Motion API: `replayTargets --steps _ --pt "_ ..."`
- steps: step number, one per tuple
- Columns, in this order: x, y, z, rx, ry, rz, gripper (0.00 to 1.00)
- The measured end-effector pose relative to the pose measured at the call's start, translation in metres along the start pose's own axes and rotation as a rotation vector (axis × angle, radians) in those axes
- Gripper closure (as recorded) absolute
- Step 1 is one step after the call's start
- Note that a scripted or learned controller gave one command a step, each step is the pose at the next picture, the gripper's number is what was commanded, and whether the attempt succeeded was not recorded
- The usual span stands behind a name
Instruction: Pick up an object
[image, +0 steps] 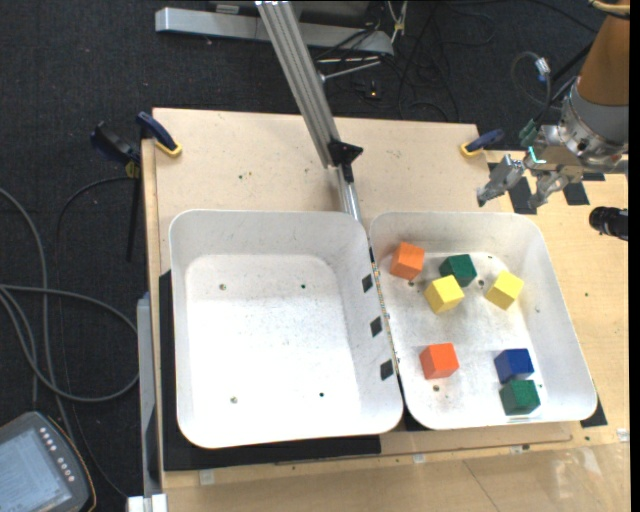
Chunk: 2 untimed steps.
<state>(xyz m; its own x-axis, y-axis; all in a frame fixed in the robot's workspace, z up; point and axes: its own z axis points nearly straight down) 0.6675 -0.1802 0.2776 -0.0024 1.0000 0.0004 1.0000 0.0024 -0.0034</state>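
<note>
Above the far right corner of the bench (300, 160), the hand (520, 185) hangs with fingers spread, gripping nothing, clear of the right bin (560, 300). Below it lie an orange block (407, 260), green block (459, 268), two yellow blocks (446, 293), a red-orange block (439, 360) and a blue block (513, 363).

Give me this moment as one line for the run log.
arm: above right bin's far corner | gripper: open, holds nothing | right bin: seven blocks | pick: not yet done
</note>
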Motion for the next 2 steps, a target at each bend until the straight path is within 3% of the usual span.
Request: replayTargets --steps 1,2 --pt "0.000 0.001 -0.003 -0.004 -0.002 -0.001 0.00" --pt "-0.002 0.004 0.041 0.000 -0.001 0.002 0.00"
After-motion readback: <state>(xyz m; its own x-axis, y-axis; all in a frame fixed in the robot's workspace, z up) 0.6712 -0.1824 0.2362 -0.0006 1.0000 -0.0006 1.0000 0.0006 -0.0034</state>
